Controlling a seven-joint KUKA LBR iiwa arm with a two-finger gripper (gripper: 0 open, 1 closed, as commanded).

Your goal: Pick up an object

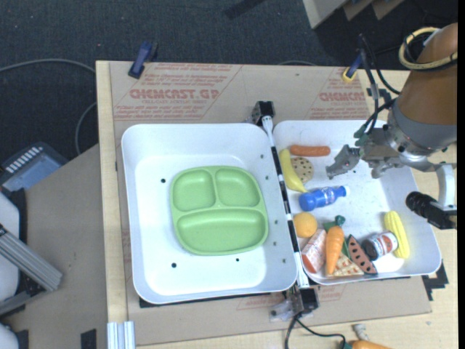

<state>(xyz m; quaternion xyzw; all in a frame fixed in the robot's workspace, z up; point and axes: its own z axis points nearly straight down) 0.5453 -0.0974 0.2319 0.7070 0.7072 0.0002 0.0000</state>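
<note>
- Camera view from above: the right bin (425, 195) holds a crowd of toy foods along its left and near sides.
- Far-left in that bin lie a red sausage (310, 150), a banana (289, 170) and a speckled cookie (304, 169); a blue bottle (322, 197) lies on its side just nearer.
- Nearer still sit an orange (306, 225), a carrot (333, 247), a watermelon slice (360, 253), a small can (381, 245) and a corn cob (397, 233).
- The gripper (347, 160) hangs over the bin's far middle, right of the cookie, its fingers spread with nothing between them.
- The left bin (145, 195) holds a green divided plate (218, 210) at its centre.
- Both bins rest on a cardboard sheet (185, 89).
</note>
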